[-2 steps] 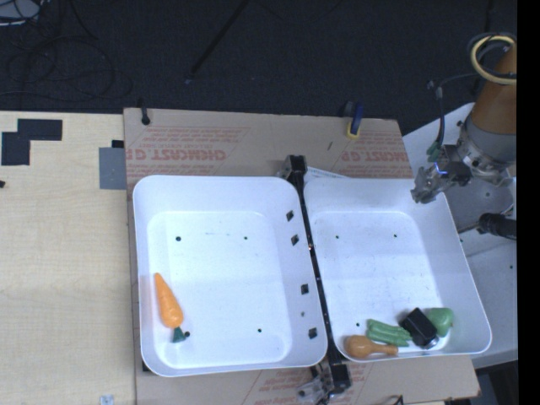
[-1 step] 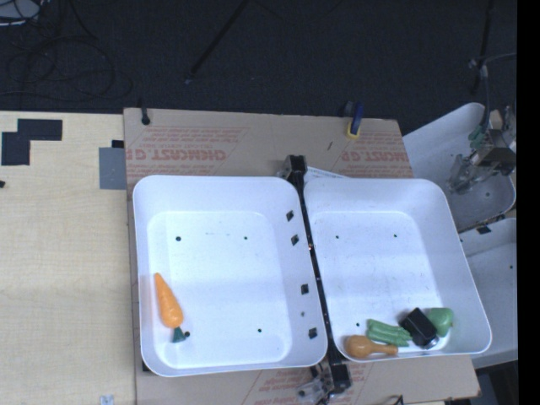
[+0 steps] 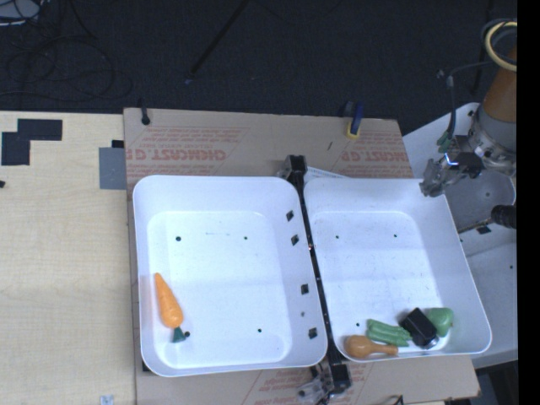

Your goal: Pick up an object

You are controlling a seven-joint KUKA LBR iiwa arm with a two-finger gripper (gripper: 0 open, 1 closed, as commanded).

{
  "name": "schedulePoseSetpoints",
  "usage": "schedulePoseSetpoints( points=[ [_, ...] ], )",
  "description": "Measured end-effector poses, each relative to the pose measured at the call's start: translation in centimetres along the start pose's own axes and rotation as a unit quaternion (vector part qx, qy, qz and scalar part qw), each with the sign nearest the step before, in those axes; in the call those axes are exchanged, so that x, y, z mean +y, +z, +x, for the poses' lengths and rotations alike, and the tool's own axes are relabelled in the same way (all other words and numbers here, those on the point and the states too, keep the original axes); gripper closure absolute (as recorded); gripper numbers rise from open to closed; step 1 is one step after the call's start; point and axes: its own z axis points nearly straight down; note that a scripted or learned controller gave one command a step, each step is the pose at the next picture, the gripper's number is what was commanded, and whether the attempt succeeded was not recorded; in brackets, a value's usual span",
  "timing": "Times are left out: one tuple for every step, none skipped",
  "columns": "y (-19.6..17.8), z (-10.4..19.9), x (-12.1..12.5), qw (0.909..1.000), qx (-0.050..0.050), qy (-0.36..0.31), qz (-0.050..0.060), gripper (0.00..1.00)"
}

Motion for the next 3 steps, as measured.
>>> schedulePoseSetpoints(
  points=[
    [-4.9,-0.2,-1.8,1.0000,-0.001,0.003,-0.003,1.00],
    [-8.0,-0.2,-5.3,1.0000,0.000,0.004,-0.002,1.00],
    [-0.6,0.0,-4.1,1.0000,0.000,0.002,0.001,1.00]
  ],
)
